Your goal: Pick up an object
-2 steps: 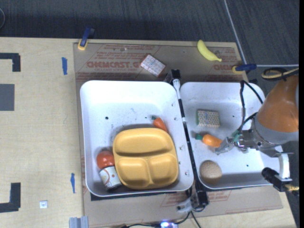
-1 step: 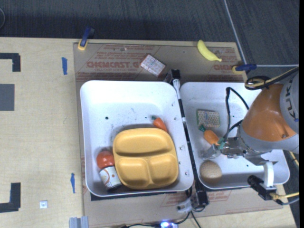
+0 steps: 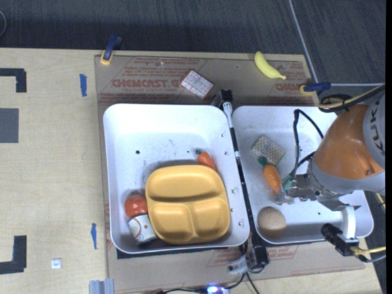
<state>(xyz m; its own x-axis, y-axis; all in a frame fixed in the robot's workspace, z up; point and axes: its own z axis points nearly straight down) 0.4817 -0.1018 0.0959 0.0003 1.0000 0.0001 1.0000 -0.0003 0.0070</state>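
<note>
In the right bin (image 3: 343, 222) lie a toy carrot (image 3: 271, 177) with a green top, a grey speckled pad (image 3: 268, 149) just behind it, and a brown potato-like lump (image 3: 272, 220) near the front wall. My gripper (image 3: 286, 190) hangs low over the bin floor, right beside the carrot's front end and just behind the brown lump. The grey arm with its orange band (image 3: 346, 149) covers the bin's right part.
The left bin (image 3: 122, 127) holds a big yellow divided tray (image 3: 187, 202), an orange and white can (image 3: 138, 218) at its left and a small orange piece (image 3: 206, 159) behind it. A banana (image 3: 268, 66) and a patterned card (image 3: 196, 84) lie on the board beyond the bins.
</note>
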